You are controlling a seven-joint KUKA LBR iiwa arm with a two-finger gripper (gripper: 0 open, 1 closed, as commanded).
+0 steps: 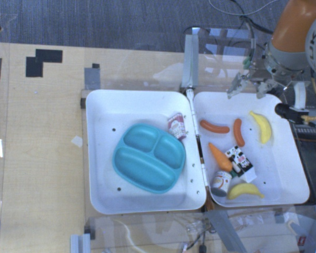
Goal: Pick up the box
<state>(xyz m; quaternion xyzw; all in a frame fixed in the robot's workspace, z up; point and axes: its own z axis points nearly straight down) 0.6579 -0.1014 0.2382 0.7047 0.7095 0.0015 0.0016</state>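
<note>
The box (pixel 239 160) is a small carton with a black-and-white pattern. It lies flat in the right bin (pixel 284 167), near the bin's middle, touching an orange carrot (pixel 219 157) on its left. My gripper (pixel 248 90) hangs over the far rim of the right bin, well behind the box. It is open, with its two fingers (pixel 234 88) spread apart and nothing between them.
The right bin also holds two sausages (pixel 215 126) (pixel 238 132), a banana (pixel 261 126) at the back, another banana (pixel 244 191) at the front, and a small can (pixel 220 181). In the left bin lie a blue divided plate (pixel 149 157) and a red packet (pixel 176 125).
</note>
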